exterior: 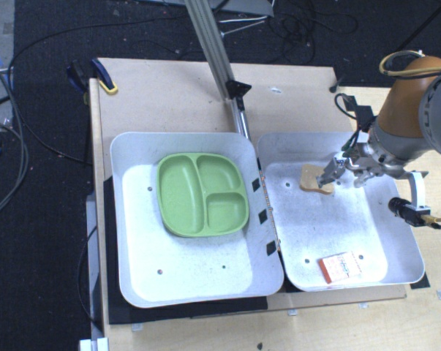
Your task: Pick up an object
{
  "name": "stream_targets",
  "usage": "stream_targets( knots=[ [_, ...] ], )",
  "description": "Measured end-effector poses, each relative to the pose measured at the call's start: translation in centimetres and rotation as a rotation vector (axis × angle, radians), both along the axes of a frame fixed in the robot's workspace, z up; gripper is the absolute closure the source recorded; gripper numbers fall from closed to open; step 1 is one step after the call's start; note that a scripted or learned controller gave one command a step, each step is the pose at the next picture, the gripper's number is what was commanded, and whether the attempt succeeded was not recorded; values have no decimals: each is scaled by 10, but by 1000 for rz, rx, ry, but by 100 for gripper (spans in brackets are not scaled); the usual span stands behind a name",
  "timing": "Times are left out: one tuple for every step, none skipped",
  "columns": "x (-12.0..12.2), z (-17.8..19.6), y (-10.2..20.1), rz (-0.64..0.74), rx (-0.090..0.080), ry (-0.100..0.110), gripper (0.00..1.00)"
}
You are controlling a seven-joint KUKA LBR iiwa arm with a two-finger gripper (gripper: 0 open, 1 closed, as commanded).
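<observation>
The gripper (330, 179) closes on a tan block (314, 179) near the right bin's (381, 269) back wall. Open floor lies in front (a small red-and-white box (338, 267) sits near the front edge). The left bin (132, 269) holds a green divided plate (203, 194).

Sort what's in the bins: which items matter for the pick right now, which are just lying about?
In play:
- two-finger gripper, low in the right white bin
- tan flat block, right at the fingertips; whether it is gripped cannot be told

Lying about:
- small red and white box, near the right bin's front edge
- green three-compartment plastic plate, in the left white bin
</observation>
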State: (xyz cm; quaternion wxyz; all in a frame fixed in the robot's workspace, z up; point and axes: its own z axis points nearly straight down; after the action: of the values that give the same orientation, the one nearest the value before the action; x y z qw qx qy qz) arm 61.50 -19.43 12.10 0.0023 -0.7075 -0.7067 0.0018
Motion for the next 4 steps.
stream_targets(
  knots=[
    [3,15,0,2,-3,-9,100],
    [10,60,0,3,-3,-13,100],
    [14,106,6,4,-3,-13,100],
    [15,146,6,4,-3,-13,100]
  ],
)
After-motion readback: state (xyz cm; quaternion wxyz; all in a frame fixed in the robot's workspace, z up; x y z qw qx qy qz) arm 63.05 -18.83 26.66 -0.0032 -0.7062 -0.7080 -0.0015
